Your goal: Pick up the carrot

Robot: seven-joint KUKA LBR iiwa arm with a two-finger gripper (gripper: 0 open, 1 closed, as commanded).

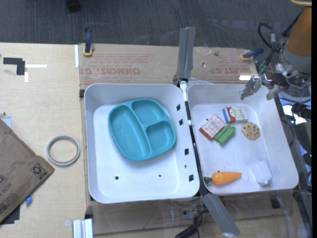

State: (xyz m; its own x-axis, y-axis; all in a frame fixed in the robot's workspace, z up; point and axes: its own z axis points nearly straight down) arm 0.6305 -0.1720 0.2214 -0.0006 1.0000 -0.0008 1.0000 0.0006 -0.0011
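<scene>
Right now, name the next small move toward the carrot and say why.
Probably swing the gripper down the right bin toward its near edge. The carrot lies there on its side, apart from the other items, while the gripper hangs over the far corner holding nothing.

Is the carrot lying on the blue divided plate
No, the carrot lies on the floor of the right bin, near its front edge, while the blue divided plate sits in the left bin.

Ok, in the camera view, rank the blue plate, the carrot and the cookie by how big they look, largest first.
1. blue plate, by far the largest
2. carrot
3. cookie, smallest
</scene>
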